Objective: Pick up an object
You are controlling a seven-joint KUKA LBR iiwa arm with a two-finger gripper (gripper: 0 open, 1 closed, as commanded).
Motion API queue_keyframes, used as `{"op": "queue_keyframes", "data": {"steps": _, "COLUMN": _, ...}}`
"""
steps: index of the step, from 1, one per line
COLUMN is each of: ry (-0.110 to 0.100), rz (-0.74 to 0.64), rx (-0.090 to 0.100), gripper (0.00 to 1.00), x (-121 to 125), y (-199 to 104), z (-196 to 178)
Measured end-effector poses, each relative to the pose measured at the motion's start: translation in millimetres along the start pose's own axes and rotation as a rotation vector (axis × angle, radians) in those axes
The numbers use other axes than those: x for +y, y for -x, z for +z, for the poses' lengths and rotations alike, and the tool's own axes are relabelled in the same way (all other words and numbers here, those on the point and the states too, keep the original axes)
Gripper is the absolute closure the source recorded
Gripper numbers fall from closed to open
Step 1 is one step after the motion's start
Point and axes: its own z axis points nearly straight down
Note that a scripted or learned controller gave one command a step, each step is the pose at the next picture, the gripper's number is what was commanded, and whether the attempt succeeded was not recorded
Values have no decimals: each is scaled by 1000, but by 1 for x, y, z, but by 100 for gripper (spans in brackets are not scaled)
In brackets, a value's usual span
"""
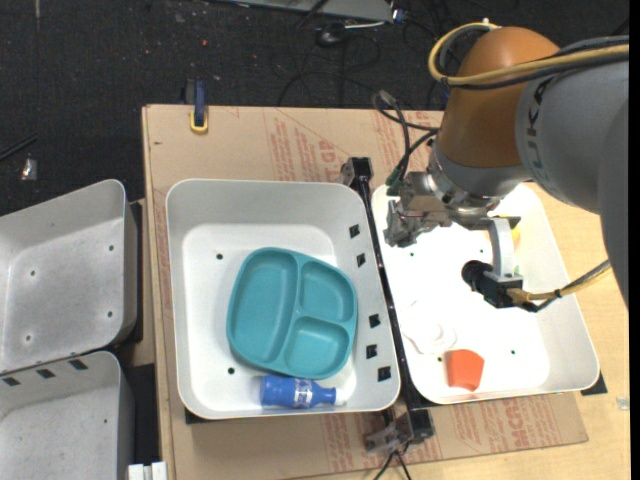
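Pincer (408, 220) sits low over the upper-left corner of the right bin (545, 343); can't tell how far open it is, nothing seen in it. Nearest candidate is a small orange cup (463, 368) in the same bin, near the front edge and well apart from the pincer. Prob. light, stiff plastic, a bit slippery; best taken across the side walls. Left bin (200, 268) has a teal divided plate (292, 313), wide and flat, only the rim is graspable. Blue bottle (295, 393) lies just beside it; round, may roll.
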Motion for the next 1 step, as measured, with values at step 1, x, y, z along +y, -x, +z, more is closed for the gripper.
{"op": "queue_keyframes", "data": {"steps": 1, "ry": 3, "rz": 0, "rx": 0, "gripper": 100, "x": 9, "y": -51, "z": -5}}
